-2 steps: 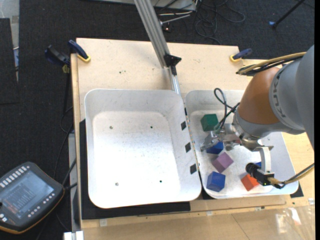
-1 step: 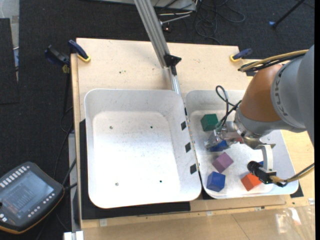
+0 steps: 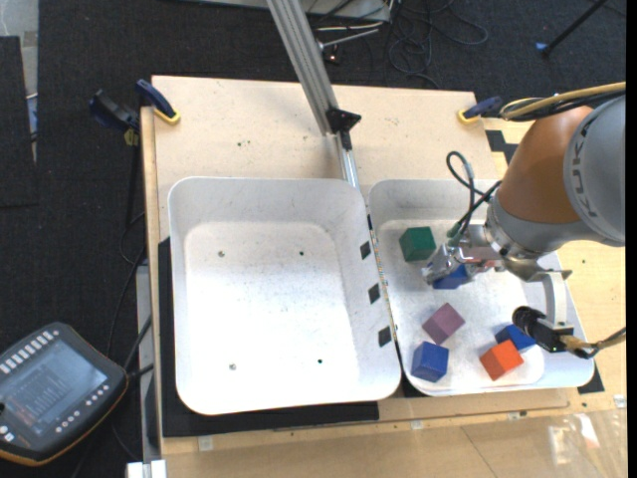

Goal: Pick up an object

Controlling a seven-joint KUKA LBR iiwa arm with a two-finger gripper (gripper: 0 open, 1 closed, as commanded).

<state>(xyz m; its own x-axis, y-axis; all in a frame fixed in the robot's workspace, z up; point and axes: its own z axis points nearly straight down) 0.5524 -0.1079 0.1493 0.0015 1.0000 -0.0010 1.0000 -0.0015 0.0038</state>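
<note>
A grey pendant (image 3: 50, 391) is lying on the dark floor by the bench. Two blue clamps (image 3: 154, 100) (image 3: 482, 108) are gripping the board's back corners.

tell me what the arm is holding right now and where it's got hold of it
It cannot be told. The gripper sits right over a blue block in the right bin, but the view does not show a grasp.

No legible text, label, brand, number or sign found. The handheld pendant (image 3: 50, 396) at lower left carries a lit screen and keys, its markings too small to read.
</note>
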